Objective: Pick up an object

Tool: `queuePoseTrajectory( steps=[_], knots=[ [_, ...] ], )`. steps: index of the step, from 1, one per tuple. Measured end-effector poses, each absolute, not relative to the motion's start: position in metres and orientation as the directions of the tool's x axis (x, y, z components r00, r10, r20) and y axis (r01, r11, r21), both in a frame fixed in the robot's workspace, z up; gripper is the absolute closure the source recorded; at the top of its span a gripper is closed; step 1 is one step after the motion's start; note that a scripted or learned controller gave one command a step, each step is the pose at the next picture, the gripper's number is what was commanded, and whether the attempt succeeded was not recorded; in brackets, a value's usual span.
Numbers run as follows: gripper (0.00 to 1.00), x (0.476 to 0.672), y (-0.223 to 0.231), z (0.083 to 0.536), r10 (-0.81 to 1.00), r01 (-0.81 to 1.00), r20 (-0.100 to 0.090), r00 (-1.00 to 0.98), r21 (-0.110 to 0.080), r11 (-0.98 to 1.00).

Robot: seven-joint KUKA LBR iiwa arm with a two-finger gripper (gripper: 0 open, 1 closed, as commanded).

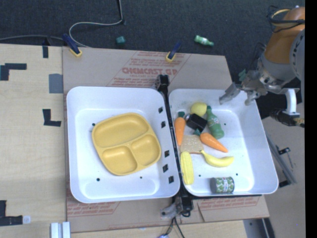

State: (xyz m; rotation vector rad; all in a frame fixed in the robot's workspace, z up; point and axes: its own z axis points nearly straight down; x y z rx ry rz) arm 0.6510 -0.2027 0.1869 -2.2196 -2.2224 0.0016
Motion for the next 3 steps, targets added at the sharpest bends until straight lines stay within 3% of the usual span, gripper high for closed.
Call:
queuePoseTrajectory(
  steps=[1,2,3],
  knots=[
    [0.0,0.669,-0.149,0.086,1.0,1.0,-0.002,-0.003,0.003,0.003],
    [0.0,0.642,-0.157,0.086,1.0,1.0,-0.003,-0.001,0.003,0.001],
    [0.0,0.669,-0.225,0.159,1.0,1.0,-0.003,0.0,0.002,0.0]
  ],
)
